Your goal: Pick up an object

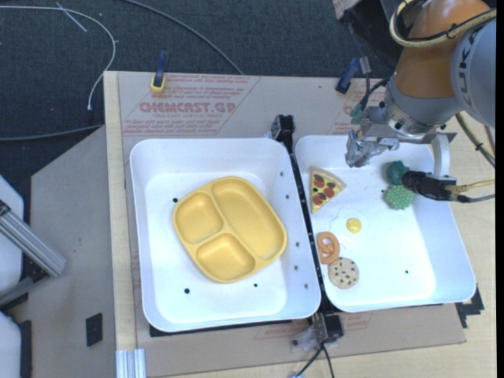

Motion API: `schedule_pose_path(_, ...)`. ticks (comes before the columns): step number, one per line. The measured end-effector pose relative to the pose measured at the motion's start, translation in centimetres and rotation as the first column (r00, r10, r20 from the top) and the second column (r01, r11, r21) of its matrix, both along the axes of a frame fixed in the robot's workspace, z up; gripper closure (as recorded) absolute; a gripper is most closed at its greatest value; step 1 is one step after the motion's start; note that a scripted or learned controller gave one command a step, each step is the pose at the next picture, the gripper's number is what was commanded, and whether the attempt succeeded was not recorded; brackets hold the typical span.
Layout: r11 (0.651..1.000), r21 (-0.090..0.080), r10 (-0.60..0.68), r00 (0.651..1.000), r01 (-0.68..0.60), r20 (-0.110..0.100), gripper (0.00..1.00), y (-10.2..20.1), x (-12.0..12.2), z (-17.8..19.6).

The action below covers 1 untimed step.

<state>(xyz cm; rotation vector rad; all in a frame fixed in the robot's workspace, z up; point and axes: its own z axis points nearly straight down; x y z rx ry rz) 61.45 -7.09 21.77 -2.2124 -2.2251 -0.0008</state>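
Observation:
In the right bin [409, 250] lie a toy pizza slice [324, 187], a fried egg [351, 226], an orange pretzel [327, 246], a chocolate-chip cookie [343, 273] and a green broccoli piece [398, 193]. My gripper [358, 157] hangs over the far part of this bin, pointing down. It is just right of and beyond the pizza slice, and left of the broccoli. I see nothing held in it.
The left bin [146, 211] holds a yellow divided plate [228, 228]. A black clamp [282, 126] sits at the far end of the wall between the bins. Blue clips [161, 68] mark the board's far edge.

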Motion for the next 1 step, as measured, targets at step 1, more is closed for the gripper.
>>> schedule_pose_path(1,1.000,-0.001,-0.001,1.000,0.001,0.000,1.00,5.17,-1.71,1.17)
